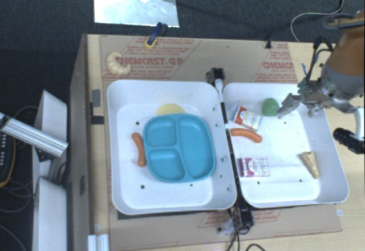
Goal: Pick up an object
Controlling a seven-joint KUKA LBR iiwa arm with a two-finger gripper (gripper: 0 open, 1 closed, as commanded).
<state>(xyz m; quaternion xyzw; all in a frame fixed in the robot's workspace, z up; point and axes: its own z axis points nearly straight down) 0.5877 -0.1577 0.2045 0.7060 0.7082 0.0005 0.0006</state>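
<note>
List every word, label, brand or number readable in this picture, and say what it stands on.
"CHEMCAST" with further letters after it that blur: red print on the cardboard sheet under the bins, top left.
The same red print repeats at the top right of the cardboard, partly hidden, too blurred to read.
Red and white packet in the right bin: print too small to read.
Maroon and white packet in the right bin: print too small to read.

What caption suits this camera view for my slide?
KUKA arm's pincer hovers beside a green ball in the right bin; blue tray in the left bin.
</note>
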